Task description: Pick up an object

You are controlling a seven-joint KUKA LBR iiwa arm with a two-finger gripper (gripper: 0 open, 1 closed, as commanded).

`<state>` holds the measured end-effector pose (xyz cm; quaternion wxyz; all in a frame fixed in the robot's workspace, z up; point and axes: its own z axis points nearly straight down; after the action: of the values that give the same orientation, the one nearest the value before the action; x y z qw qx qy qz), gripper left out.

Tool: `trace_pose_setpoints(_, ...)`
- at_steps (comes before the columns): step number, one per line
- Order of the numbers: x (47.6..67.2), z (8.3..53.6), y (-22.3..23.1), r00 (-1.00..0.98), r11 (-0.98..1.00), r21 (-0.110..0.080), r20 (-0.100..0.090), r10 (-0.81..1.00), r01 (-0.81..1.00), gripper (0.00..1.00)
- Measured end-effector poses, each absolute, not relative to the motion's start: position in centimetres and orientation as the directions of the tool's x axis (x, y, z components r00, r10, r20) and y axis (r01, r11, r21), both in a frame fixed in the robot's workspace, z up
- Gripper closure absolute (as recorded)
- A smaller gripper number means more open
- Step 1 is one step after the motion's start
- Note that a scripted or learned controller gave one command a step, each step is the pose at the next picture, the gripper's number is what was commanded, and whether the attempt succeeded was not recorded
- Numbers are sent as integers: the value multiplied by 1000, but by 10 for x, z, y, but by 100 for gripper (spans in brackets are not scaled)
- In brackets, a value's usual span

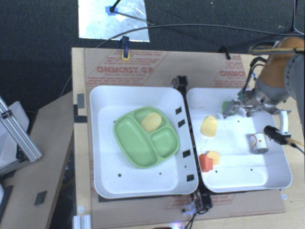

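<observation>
The right bin point(248, 178) holds a pale yellow object point(208, 126) near its left wall and a red and yellow object point(208, 160) below that. A small white can with red marks point(258, 143) lies on its side at the right. A small green object point(226, 106) lies near the back edge. My gripper point(235, 109) hangs low over the bin's back part, right beside the green object; whether it touches it I cannot tell. The grey arm with its orange band point(282, 66) comes in from the upper right.
The left bin point(109, 175) holds a green divided plate point(136, 147) with a yellow object point(151, 121) in its top compartment. A black divider with clips point(187, 137) runs between the bins. A black part and cable point(277, 134) sit over the right bin's right side.
</observation>
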<state>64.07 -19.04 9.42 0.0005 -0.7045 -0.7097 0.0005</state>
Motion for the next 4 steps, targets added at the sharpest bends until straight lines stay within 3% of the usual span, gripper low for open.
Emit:
trace_pose_setpoints(1, 642, 85, -190, -8, 8, 2, -1, 1000, 1000, 0)
trace_pose_setpoints(2, 643, 97, -190, -10, 10, 6, -2, 1000, 1000, 100)
trace_pose_setpoints(4, 644, 205, -187, -7, 7, 8, -2, 1000, 1000, 100)
